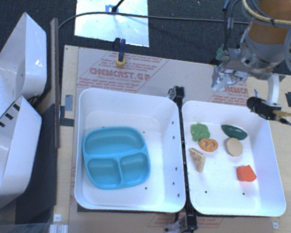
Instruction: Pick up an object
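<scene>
Arm (pixel 277 29) comes in from upper right, grey w/ orange band, wrist hanging over the bench (pixel 139 72) just past the far rim of the right bin (pixel 274 167). Gripper (pixel 226 81) sits above the board near that bin's far-left corner, well apart from everything inside it; it reads as a blurred silvery lump, so can't tell if it's apart or closed, and nothing is visible in it. Right bin holds six small pieces, all loose on the white floor. Far row: green leafy piece (pixel 200 131) at left, dark green oval (pixel 234 131) toward the right. Just nearer: orange pretzel-shaped piece (pixel 209 144) touching or nearly touching the leafy one, and a tan round slice (pixel 234 146) just below the dark oval. Closer to the camera: pale wedge w/ darker edge (pixel 197 159) near the bin's left wall, and an orange-red block (pixel 246 173) on the right side, apart from the rest. Left bin (pixel 100 104) holds a light blue divided plate (pixel 116 156), three compartments, lying flat toward the near-left part. A black clamp strip (pixel 182 158) runs between the two bins. Spare white bins (pixel 12 121) are stacked at far left off the bench. A blue and yellow clip (pixel 121 52) stands at the board's far edge.
</scene>
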`<state>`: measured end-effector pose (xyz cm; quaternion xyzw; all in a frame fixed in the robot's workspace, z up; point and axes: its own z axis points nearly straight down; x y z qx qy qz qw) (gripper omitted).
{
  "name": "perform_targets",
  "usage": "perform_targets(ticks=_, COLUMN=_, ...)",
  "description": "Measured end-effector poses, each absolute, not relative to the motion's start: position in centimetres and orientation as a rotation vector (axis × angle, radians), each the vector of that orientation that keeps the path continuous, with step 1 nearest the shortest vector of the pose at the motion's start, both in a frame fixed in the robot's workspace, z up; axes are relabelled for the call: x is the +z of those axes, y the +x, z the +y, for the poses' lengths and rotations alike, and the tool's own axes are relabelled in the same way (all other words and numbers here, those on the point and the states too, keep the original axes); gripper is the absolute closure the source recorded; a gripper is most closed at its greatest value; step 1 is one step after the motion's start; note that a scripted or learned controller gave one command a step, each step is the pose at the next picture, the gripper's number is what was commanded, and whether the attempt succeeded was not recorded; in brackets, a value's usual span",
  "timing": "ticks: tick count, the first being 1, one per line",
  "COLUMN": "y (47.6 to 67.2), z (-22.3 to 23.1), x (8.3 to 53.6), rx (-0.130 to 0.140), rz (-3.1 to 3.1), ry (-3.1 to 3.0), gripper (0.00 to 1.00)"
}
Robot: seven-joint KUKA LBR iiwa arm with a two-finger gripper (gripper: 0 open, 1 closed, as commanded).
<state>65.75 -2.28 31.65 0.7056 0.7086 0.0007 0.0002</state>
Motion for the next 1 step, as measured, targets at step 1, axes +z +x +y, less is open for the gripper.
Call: perform_targets(ticks=1, y=65.46, z=0.43, x=23.13, rx=-0.008, rz=2.228, ry=2.222, gripper=1.0)
